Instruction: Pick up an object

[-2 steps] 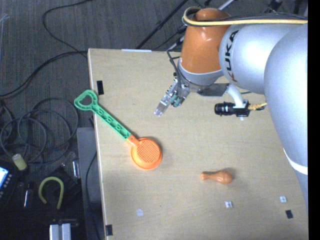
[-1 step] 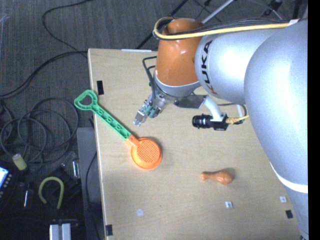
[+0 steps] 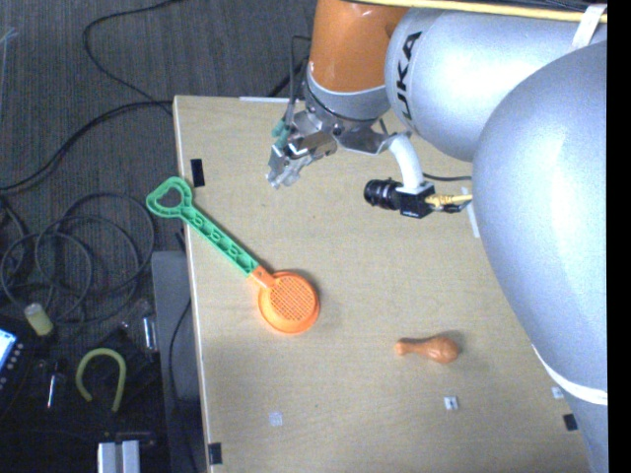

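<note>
Grey arm with orange band (image 3: 347,37) fills the upper right of the frame, reaching in over the tan counter (image 3: 375,294). Claw (image 3: 286,172) hangs at upper centre, above bare surface near the counter's top edge; fingertips sit close together with nothing between them, so it reads as clenched on air.

Green-handled strainer with an orange mesh head (image 3: 288,302) lies left of centre, handle running up-left to a looped end near the counter's left edge, well apart from the claw. Small orange drumstick-shaped toy (image 3: 431,348) lies lower right of centre, apart from the strainer.

Black cylindrical fitting with a yellow cable (image 3: 399,197) juts from the arm right of the claw. Dark floor with loose black cables (image 3: 59,254) at left.
</note>
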You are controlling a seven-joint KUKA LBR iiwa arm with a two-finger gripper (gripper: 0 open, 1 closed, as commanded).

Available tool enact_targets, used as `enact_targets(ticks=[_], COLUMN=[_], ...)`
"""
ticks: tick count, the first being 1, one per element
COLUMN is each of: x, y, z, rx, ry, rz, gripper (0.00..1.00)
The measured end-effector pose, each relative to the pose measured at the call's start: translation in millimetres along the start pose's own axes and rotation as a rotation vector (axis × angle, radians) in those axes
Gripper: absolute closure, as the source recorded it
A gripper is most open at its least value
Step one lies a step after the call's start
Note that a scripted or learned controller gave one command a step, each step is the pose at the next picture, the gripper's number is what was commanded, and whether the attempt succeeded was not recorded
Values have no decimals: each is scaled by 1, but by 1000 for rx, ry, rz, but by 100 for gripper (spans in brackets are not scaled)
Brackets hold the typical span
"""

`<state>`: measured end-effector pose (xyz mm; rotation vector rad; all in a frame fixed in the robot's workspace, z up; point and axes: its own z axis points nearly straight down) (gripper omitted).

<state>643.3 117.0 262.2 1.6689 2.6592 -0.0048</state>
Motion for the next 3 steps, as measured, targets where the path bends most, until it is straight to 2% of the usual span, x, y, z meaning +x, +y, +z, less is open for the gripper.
enact_targets(ticks=[1, 2, 3], x=[27, 1, 4], y=[29, -19, 30], z=[-172, -172, -171], rx=[-1, 0, 0], ry=[0, 1, -1], rz=[-54, 74, 53], gripper=[100, 100, 100])
